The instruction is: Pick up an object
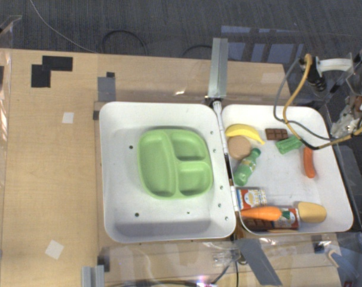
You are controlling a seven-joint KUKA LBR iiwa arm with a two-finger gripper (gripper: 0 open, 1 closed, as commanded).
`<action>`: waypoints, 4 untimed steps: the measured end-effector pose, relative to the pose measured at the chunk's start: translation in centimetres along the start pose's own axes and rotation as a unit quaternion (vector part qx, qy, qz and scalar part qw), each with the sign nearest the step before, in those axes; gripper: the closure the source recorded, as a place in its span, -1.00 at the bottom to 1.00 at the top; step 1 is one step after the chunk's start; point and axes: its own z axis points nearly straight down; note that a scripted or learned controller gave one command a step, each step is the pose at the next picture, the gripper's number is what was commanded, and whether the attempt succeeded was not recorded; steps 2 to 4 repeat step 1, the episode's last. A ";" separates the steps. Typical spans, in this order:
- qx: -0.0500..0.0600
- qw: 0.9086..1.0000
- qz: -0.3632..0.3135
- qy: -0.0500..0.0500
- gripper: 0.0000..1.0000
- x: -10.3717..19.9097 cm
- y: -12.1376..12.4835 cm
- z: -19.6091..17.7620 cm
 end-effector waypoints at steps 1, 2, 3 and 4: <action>0.001 1.000 -0.001 0.000 1.00 5.6 -6.4 -1.3; 0.001 1.000 -0.001 0.000 1.00 5.6 -6.4 -1.3; 0.001 1.000 -0.001 0.000 1.00 5.6 -6.4 -1.3; 0.001 1.000 -0.001 0.000 1.00 5.6 -6.4 -1.3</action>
